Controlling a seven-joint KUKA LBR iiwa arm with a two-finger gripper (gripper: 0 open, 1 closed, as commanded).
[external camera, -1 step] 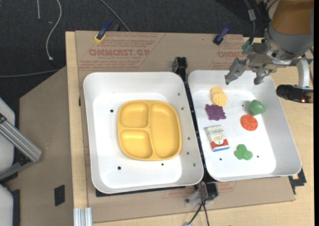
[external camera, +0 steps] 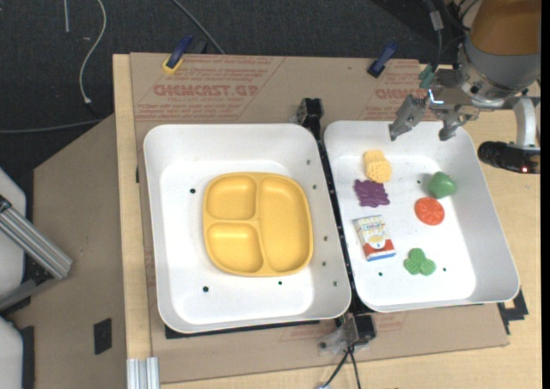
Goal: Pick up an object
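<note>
We note the yellow tray point(external camera: 258, 224) in the left bin point(external camera: 163, 155). Right bin point(external camera: 490, 258): toys cluster centrally; yellow piece point(external camera: 376, 165) nearest. Claw point(external camera: 427, 124) at 12 o'clock, fingers apart, empty. We'd centre over one piece, then descend straight.

right bin point(external camera: 490, 250): 6 toys scattered, gaps between | left bin point(external camera: 163, 207): tray point(external camera: 257, 224) central

bright even overhead light | soft shadows | sharp focus | bins near-overexposed
</note>
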